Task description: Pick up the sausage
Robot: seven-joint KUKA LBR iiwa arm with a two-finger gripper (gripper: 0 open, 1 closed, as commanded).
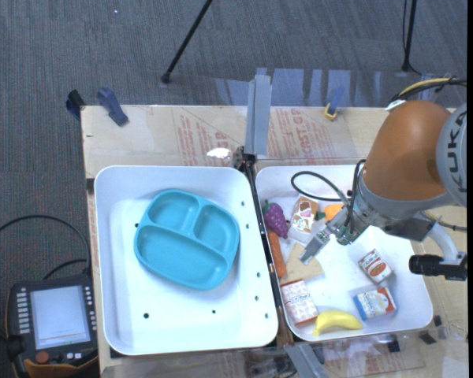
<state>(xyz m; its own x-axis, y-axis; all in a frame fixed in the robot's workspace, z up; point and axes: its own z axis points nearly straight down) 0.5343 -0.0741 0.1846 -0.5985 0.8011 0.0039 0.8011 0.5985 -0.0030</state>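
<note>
- The gripper (314, 248) hung low over the right bin (422, 309), its grey tip pointing down and to the left; whether it was open or closed could not be told, and nothing showed in its hold.
- The sausage (277, 255), a slim orange-red piece, lay along that bin's left wall, just left of the gripper's tip and apart from it.
- Purple grapes (276, 218) sat just above the sausage; a tan slice (303, 270) lay beneath the tip.
- Elsewhere in the right bin were 2 small cartons (299, 301) (375, 302), a can (374, 265) and a banana (337, 320).
- The left bin (114, 305) held 1 blue divided plate (188, 238).
- Both bins rested on a brown cardboard-topped bench (165, 132), on grey carpet (79, 38).
- A tablet-like pendant (54, 319) lay on the floor at lower left.
</note>
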